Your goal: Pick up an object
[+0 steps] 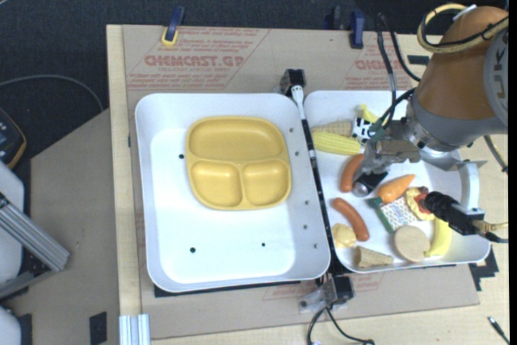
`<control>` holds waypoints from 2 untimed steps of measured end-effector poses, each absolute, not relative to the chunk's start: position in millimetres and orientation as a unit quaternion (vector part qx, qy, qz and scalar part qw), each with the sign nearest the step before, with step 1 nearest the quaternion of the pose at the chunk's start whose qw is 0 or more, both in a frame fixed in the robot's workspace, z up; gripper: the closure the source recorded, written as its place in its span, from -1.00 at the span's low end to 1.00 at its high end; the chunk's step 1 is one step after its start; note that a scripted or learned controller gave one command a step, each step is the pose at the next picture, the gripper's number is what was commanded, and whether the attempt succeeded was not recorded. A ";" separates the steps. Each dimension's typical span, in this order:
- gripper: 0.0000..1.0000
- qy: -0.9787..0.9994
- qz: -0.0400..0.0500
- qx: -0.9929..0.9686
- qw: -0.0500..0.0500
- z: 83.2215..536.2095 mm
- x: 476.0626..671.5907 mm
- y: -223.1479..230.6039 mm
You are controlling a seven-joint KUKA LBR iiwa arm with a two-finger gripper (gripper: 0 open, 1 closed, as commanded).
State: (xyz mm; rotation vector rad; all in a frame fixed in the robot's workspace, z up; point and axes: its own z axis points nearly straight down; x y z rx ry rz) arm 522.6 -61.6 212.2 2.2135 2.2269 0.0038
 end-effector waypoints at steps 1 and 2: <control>1.00 0.710 0.002 0.704 0.001 221.7 556.7 -8.2; 1.00 0.707 -0.001 0.708 -0.001 214.9 552.8 -17.5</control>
